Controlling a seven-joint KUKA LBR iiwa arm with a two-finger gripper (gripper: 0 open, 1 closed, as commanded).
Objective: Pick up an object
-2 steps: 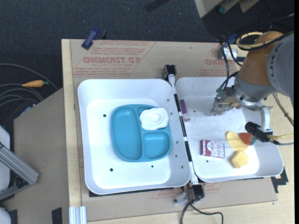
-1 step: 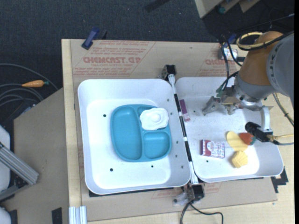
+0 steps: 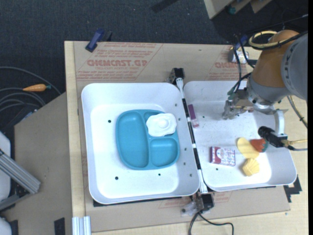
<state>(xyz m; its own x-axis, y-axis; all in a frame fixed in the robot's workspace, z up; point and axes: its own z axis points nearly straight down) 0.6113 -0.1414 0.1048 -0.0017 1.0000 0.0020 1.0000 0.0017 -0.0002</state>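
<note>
Gripper (image 3: 234,106), fingers narrowly parted and empty, hangs at twelve o'clock in the right bin (image 3: 210,94), while candidates lie toward five o'clock: red packet (image 3: 222,156) and yellow pieces (image 3: 251,166).

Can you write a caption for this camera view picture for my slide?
Robot tool hovers over the right bin; a blue tray sits in the left bin.

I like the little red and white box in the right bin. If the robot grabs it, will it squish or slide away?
The small red and white box lies flat on the right bin floor, so it probably won't roll or tip. It looks like thin card, so likely light and a bit squashy. On that smooth white floor, a nudge from the gripper could slide it.
</note>
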